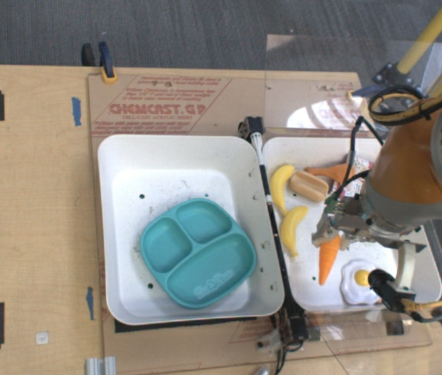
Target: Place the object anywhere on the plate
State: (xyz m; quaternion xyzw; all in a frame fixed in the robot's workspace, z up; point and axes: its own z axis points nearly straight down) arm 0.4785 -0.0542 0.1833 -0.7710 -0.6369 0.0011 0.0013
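My hand (335,237) hangs over the right bin (432,287), seemingly narrowed on the top of a toy carrot (327,262). The teal plate (198,251) waits in the left bin (119,209). I should lift straight, clearing both bananas (287,209).

What the arm covers in the right bin

The gripper (336,233) sits over the top of the carrot (327,261), and its fingertips are too small and crowded to read. Behind the arm (408,170), an orange piece (326,170) beside the hot dog bun (310,184) is partly covered, perhaps a second carrot. The right bin's far rim (315,141) disappears under the arm.
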